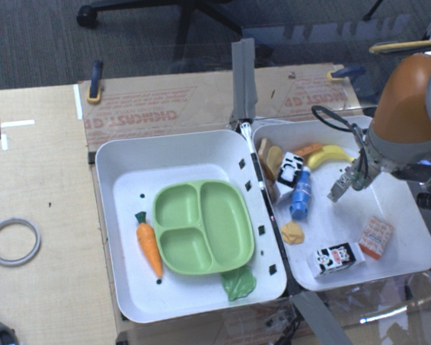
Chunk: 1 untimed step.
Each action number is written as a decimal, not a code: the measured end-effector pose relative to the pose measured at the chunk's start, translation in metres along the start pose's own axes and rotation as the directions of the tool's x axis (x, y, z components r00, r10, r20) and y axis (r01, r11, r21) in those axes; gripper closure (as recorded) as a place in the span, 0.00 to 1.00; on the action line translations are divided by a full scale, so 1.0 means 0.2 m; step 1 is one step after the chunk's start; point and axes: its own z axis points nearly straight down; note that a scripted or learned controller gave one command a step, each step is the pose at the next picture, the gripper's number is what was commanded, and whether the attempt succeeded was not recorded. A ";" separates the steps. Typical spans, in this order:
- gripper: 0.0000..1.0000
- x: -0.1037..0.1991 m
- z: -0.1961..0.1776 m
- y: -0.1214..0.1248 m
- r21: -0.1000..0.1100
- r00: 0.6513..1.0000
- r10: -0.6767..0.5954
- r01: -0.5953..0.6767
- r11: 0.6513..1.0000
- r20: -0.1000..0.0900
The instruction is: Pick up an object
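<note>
The claw [342, 186] hangs in the right bin [408, 259] — whether it is spread, I cannot tell. The banana [329, 157] lies nearest, toward eleven o'clock, long axis running nine-to-three.

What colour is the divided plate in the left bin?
Light green; the divided plate shows clearly in the camera view.

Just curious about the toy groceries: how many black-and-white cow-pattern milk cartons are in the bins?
2, both in the right white bin: one cow-pattern carton near the left wall beside the blue bottle, another near the front edge. Others could hide under the arm.
</note>
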 end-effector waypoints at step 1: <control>0.00 0.00 0.00 0.00 0.000 1.000 0.000 0.000 1.000 0.001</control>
